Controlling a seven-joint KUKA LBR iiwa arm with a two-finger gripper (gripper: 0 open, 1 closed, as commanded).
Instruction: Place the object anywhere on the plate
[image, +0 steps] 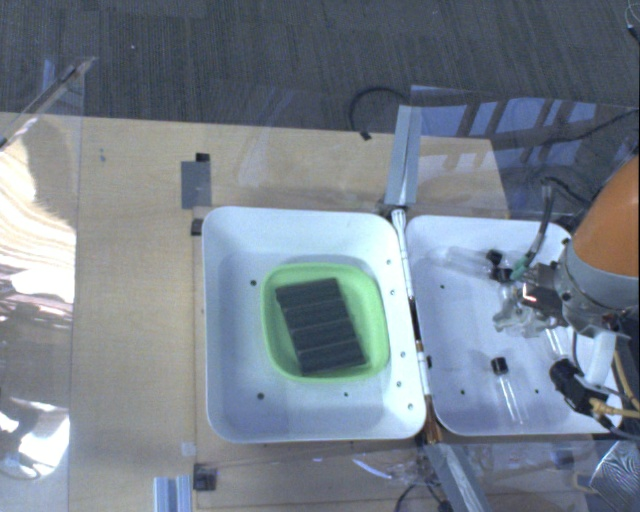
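the dark ridged block (319, 326) already lies on the green plate (374, 300); the gripper (530, 300) hangs right of it, grip state unreadable.

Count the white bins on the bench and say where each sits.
2. The left bin holds the green plate; the right bin lies beside it, under the gripper.

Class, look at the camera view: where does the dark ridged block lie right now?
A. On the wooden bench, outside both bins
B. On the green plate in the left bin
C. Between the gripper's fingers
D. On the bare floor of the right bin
B: the dark ridged block lies flat on the green plate, which sits in the left bin.
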